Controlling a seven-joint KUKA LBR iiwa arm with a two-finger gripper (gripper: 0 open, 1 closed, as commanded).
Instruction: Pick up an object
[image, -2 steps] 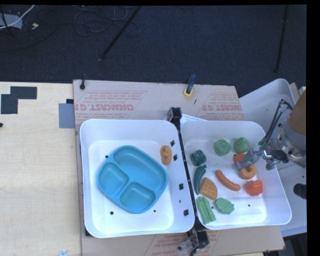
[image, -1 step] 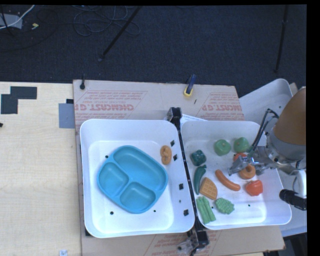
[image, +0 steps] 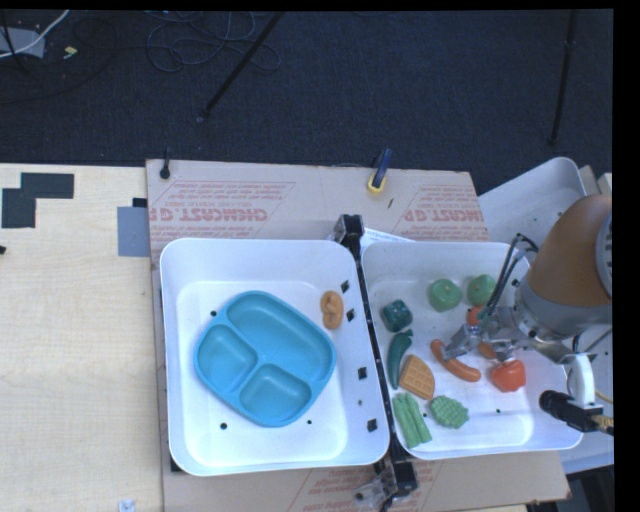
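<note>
The grey metal gripper (image: 478, 340) hangs low in the right-hand white bin (image: 500, 432), right beside the long orange-red toy sausage (image: 455, 364). Fingers possibly apart — honestly can't tell. A blue divided plastic tray (image: 264, 356) sits left of centre.

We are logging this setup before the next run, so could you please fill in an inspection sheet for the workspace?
Surface: two white bins, left bin and right bin, on cardboard.
Job's things: toy foods in the right bin, including a red sausage, a green ball and an orange wedge.
Clutter: blue divided plate and a small orange piece in the left bin.
Grippers: gripper low over the sausage.
Cables: black cables on the floor.
Surroundings: dark carpet, wooden bench.
</note>
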